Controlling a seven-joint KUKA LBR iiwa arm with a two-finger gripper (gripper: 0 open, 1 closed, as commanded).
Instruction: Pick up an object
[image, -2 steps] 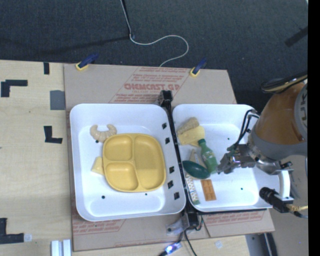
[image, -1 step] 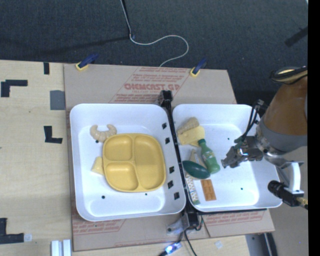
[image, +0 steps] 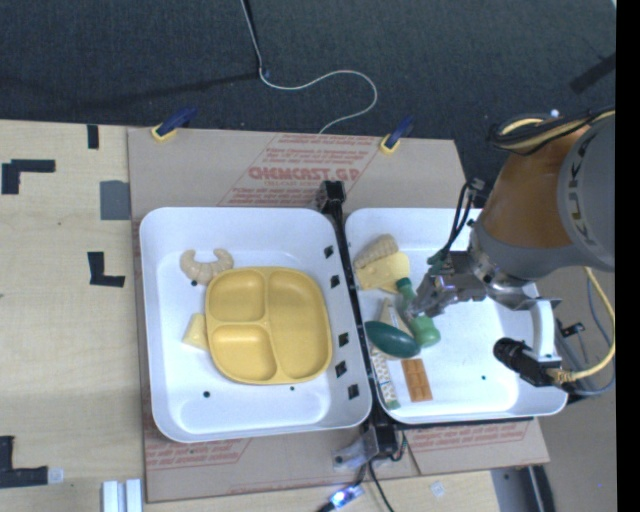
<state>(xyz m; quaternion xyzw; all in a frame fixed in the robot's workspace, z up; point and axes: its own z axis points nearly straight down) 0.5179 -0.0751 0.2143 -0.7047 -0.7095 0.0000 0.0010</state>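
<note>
Green bottle: right bin, long axis running up-left to down-right
Hand: directly over bottle, touching or nearly so
Hand state: can't tell, fingers obscured
Dark green piece: just left of bottle

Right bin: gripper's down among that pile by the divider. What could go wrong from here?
1. The gripper sits over a tight cluster: a green bottle-shaped toy, a dark teal oval piece and a yellow brush-like object. It may knock them or grab two.
2. The cluster lies near the black divider of the right white bin, so a collision seems possible.
</note>
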